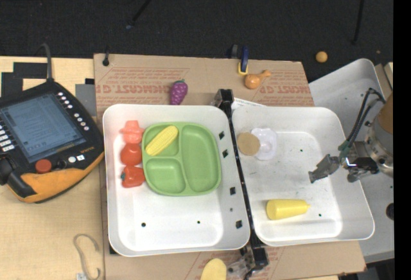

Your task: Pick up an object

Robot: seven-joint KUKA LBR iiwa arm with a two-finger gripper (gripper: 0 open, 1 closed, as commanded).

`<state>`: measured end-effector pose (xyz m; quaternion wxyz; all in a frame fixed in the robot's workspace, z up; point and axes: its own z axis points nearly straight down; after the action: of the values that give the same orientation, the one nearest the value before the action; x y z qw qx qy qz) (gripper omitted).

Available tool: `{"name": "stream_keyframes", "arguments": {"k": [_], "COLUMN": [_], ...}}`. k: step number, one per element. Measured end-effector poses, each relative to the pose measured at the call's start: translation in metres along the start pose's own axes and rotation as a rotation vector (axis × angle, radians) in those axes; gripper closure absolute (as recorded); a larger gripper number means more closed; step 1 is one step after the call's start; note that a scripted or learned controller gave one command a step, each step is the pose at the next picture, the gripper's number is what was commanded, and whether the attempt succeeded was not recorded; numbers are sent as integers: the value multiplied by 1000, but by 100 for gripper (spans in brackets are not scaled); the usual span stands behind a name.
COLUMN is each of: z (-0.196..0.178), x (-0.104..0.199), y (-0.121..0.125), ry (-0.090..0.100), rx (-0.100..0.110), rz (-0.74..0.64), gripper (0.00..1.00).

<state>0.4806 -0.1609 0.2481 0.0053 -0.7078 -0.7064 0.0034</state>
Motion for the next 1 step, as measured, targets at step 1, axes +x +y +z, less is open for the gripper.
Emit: {"name": "stream_keyframes", "arguments": {"k": [1], "z": [-5], "x": [-1], "y": [2], "ry": [-3], "rx": [-11], "rz": [-2], "gripper": [0]}}
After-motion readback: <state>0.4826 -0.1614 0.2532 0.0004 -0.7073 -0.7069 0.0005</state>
